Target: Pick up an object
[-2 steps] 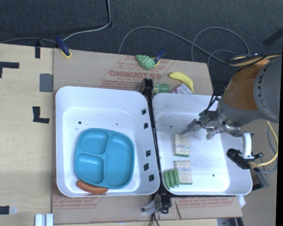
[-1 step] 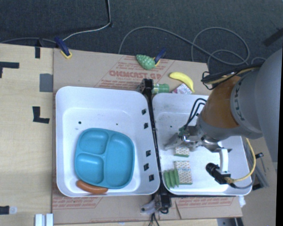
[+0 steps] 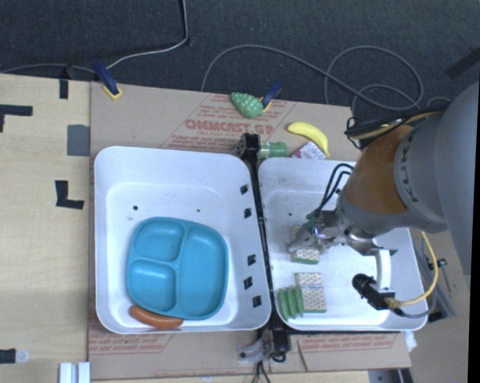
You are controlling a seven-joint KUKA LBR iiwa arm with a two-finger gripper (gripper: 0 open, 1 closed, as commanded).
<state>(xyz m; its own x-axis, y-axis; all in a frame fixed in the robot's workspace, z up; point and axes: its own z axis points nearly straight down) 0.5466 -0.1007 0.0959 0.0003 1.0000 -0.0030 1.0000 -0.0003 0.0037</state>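
Reaches in from the right: grey arm [image 3: 462,153] with an orange band [image 3: 379,178], bending down into the right bin [image 3: 284,189]. Ends in the end effector [image 3: 311,234], low over the left half of that bin; open or closed, impossible to tell from this slant. Directly below it in the view, very close and maybe touching: a small pale block [image 3: 306,255] on the bin floor, with nothing showing a grip on it. Nearer the front wall of the same bin, a flat patterned packet [image 3: 311,291], and against its left side a green ribbed piece [image 3: 289,302]. In the left bin [image 3: 169,176], a blue divided plate [image 3: 177,267] towards the front, with an orange sausage [image 3: 155,318] lying along its front edge. Under both bins, a cardboard sheet [image 3: 203,126] on the pale wooden counter [image 3: 24,217]. On the cardboard behind the right bin, a yellow banana [image 3: 308,136]; further back and left of it, well apart from the bins, a green knobbly toy [image 3: 248,104]
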